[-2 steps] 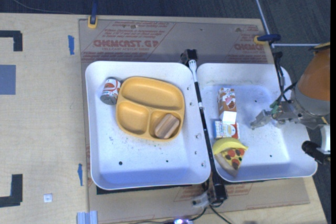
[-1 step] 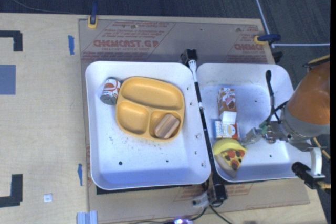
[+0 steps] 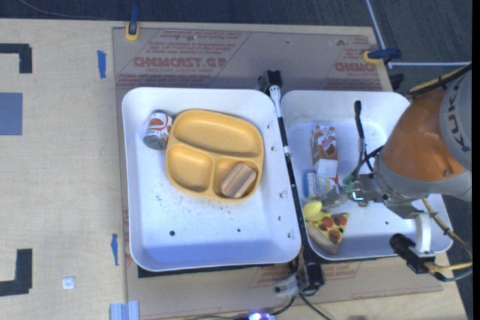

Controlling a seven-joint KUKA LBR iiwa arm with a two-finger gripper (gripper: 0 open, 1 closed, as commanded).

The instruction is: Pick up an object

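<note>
Because the arm reaches in from the right and bends down over the right bin (image 3: 375,242), its gripper (image 3: 346,193) sits low among the clutter at that bin's left side, and the bulk of the wrist hides enough that I cannot tell whether it is parted or closed, or whether anything is caught in it. Just beside it lie the likely candidates for picking: a small yellow fruit-like piece (image 3: 313,209) touching the bin's left wall, a pizza-slice toy (image 3: 331,228) below it near the front corner, a blue-and-white packet (image 3: 316,182) and, farther up, a brown snack box (image 3: 324,142) lying flat. These are crowded together, presumably so the program always has something within reach, which also means a descent here could nudge a neighbour rather than seize one thing cleanly. Across the divider, the left bin (image 3: 150,232) holds a yellow compartment tray (image 3: 206,133) with a bread-roll toy (image 3: 238,179) in its lower right well, and a small can (image 3: 157,130) on its side against the tray's upper left edge, well apart from the arm.
</note>
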